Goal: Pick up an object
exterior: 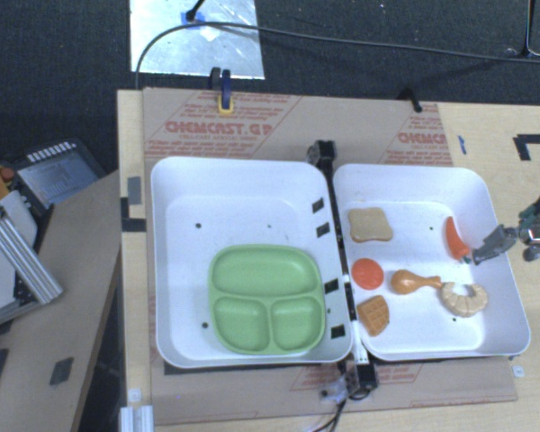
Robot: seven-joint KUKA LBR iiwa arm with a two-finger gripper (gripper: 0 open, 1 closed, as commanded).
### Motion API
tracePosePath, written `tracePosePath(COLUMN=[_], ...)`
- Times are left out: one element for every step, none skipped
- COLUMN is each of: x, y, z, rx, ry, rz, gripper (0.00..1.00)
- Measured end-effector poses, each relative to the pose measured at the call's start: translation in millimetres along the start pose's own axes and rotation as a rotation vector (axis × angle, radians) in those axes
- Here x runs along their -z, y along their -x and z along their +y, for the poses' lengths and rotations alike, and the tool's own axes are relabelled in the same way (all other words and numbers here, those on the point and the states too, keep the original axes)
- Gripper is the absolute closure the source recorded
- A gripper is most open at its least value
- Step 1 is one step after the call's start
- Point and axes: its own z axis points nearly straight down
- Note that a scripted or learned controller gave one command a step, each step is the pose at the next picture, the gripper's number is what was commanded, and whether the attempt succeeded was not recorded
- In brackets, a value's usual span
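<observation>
The right bin (495, 207) holds several toy foods: a tan bread slice (370, 225), a round red-orange piece (367, 274), a brown drumstick (416, 283), a small waffle-like square (373, 314), a pale curled shrimp-like piece (464, 299) and a red-orange wedge (454, 238). My gripper (491, 245) reaches in from the right edge, low over the bin's right side. Its tip lies just right of the red-orange wedge and above the curled piece. Nothing visibly sits in it.
In the left bin (189, 196) lies a green divided plate (266, 297). Black clips (324, 156) join the bins along the middle seam. Both bins rest on a cardboard sheet (279, 124). Cables cross the dark floor behind, and a side table stands at the left.
</observation>
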Motion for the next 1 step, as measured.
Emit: tracePosePath(x=[5.8], y=[-0.9], z=[2.3], rx=[0.005], ry=[0.011], rz=[-0.003], gripper=[0.0])
